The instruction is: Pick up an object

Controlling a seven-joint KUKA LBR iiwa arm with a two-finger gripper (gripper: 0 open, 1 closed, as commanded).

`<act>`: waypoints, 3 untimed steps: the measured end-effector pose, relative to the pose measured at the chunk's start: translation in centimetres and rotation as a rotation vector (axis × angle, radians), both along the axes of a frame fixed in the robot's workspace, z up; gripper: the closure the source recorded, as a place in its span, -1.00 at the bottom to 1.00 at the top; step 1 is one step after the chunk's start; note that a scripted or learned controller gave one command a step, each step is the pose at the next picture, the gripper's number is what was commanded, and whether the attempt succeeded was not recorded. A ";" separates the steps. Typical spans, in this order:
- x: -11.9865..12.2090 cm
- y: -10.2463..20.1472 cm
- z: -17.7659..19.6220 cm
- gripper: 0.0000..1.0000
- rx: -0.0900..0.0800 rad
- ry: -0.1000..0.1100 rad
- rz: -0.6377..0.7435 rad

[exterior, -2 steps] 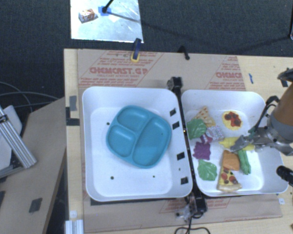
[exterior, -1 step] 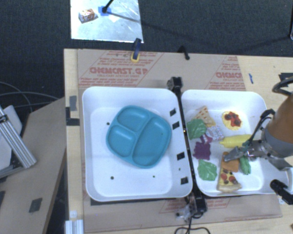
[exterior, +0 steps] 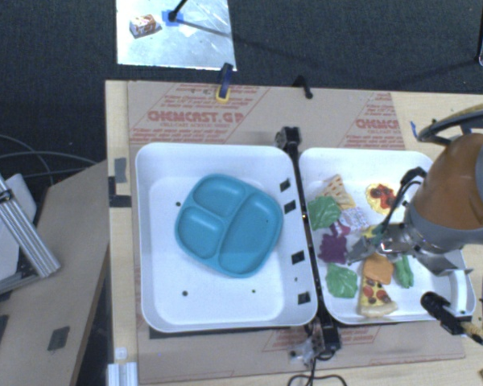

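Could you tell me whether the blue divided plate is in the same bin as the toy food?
No, the blue plate lies in the other bin, apart from the toy food.

Two white bins [exterior: 157, 215], one blue plate [exterior: 228, 224], two pizza slices [exterior: 376, 296].

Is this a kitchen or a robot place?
Probably a robot lab, not a kitchen: an arm reaches over two white bins, the food looks like toys, and cables trail nearby.
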State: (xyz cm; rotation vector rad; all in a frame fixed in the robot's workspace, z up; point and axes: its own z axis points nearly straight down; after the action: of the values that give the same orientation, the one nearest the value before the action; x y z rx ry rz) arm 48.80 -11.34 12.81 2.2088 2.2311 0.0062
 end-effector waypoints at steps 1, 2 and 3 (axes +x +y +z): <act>0.3 2.7 -4.1 -1.00 -0.010 -0.014 -0.006; 0.5 2.6 -2.8 1.00 -0.007 -0.018 -0.007; -0.2 -5.4 -4.4 1.00 -0.006 0.001 -0.015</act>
State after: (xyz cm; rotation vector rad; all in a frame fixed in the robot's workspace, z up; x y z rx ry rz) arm 48.64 -16.75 8.46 2.2228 2.2127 -0.0010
